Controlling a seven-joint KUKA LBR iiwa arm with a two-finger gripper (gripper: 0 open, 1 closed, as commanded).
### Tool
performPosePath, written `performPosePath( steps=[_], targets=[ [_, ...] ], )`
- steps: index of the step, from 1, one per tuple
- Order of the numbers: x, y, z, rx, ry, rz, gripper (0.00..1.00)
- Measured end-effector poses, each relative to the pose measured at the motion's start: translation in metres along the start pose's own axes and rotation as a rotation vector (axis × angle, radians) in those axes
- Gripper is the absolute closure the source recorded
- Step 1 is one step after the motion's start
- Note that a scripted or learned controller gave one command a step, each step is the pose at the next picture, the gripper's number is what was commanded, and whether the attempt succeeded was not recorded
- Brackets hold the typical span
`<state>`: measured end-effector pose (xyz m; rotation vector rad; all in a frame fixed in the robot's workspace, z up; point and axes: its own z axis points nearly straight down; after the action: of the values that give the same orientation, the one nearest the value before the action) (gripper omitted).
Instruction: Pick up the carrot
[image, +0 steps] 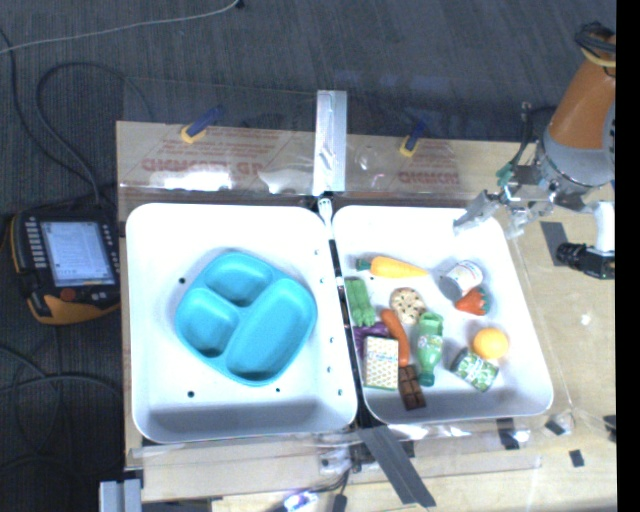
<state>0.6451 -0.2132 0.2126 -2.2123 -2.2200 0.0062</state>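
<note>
At the near edge of the right bin (525, 300) lies a brown chocolate bar (410, 386), just beside a small patterned box (380, 361) and a green bottle (429, 346). The carrot (397, 335), orange and slender, lies at a slant between the box and the bottle, its upper end near a round speckled cookie (406, 301) and a purple item (365, 316). A green vegetable (356, 297) rests against the bin's left wall, and a yellow squash with an orange end (393, 267) lies across the far part of the bin. Toward the right side sit a tin can (462, 274), a red strawberry (473, 300), an orange fruit (489, 343) and a green can (476, 371). The left bin (160, 400) holds a blue divided tray (246, 316). The pincer (478, 212) hangs above the far right corner of the right bin, well apart from the carrot, with nothing between its fingers; whether it is released or clenched cannot be told. The grey arm (585, 110) with its orange band reaches in from the right over the worktop (580, 330). A handheld control unit (65, 260) lies on the floor to the left.
</note>
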Motion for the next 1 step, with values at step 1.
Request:
performPosePath(
  steps=[1],
  targets=[
    [-0.0083,0.0244,-0.0708,-0.002,-0.004,-0.075,0.0]
  ],
)
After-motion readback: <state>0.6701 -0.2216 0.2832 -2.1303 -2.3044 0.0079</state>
